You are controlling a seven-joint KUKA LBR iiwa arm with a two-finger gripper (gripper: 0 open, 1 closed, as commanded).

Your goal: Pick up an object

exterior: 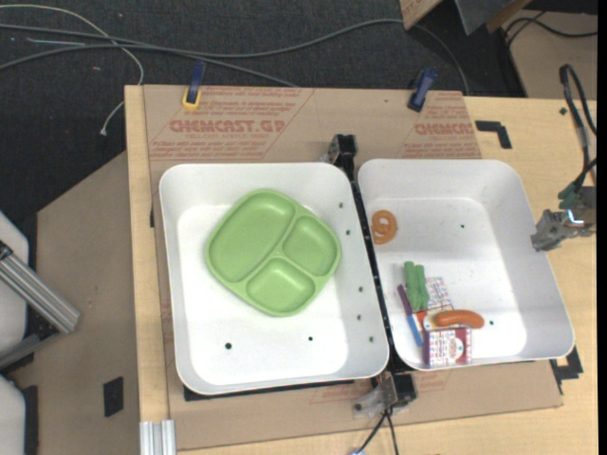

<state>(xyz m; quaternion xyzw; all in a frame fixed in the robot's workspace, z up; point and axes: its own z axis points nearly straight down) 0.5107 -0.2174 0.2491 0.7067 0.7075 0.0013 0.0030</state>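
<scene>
The pincer (553, 227) is hanging at the far right, just outside the right bin's (512, 190) outer rim, and whether it is open or closed cannot be told. Nothing is showing between it and the rim. Inside that bin, the things are crowding the near-left corner: a green block (415, 280), a pen (409, 313), an orange piece (458, 319) and a small carton (446, 347), with a ring (384, 226) lying near the left wall. The left bin (190, 349) is holding a green tray (274, 251), tilted, with white floor showing around it. Both bins are sitting on the worktop (142, 254).
</scene>
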